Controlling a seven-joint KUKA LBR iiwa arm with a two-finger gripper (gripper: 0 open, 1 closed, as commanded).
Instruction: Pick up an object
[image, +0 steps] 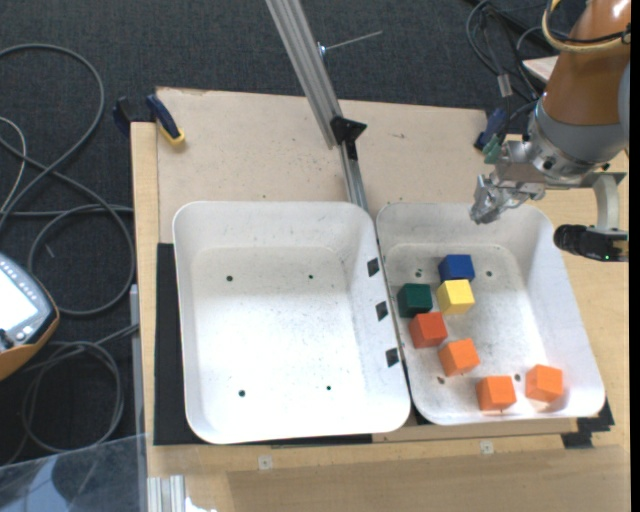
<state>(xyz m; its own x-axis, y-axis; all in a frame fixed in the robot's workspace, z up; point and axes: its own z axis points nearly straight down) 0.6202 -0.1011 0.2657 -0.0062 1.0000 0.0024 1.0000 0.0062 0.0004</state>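
Note:
The right bin (560, 300) holds several small cubes. A blue cube (457, 267) sits at the top of the group, a yellow cube (456, 295) just below it and a dark green cube (415, 298) to their left. A red cube (429, 328) and an orange cube (459, 356) lie lower, and two more orange cubes (496, 392) (545, 383) rest near the front wall. My gripper (487, 208) hangs over the bin's far rim, above and right of the blue cube, with nothing visible between its fingers.
The left bin (190, 300) stands beside the right one, with black clips along the shared edge. A metal pole (320, 85) rises slanting from the bench behind the bins. A blue and yellow clamp (165, 118) lies at the bench's far left corner.

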